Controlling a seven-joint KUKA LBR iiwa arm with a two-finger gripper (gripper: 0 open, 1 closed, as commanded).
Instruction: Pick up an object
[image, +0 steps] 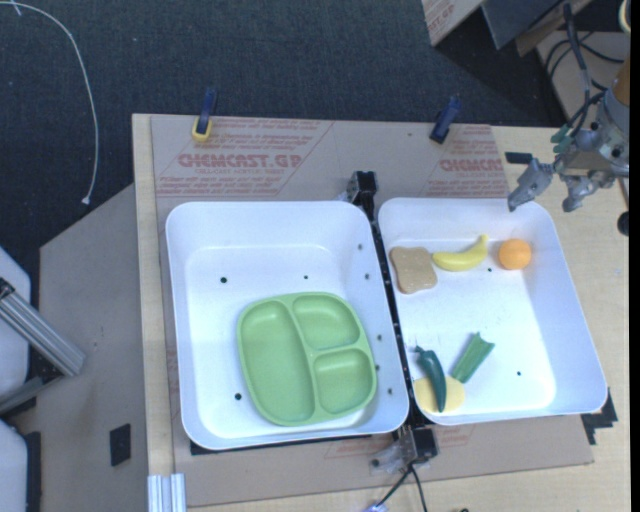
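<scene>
Two white bins (200, 300) sit on a cardboard-topped desk (150, 250) over dark carpet (300, 50). The hand (548, 193) hovers spread wide, holding nothing, above the right bin's far corner, near the orange (515, 254).

Gripper (546, 195): fingers spread apart, holding nothing, above the right bin's (570, 330) far right corner.
Right bin: bread slice (412, 269), banana (462, 256), orange (515, 254) along the far side; green vegetables (470, 357) nearer.
Left bin (200, 250): green divided plate (305, 355).
</scene>
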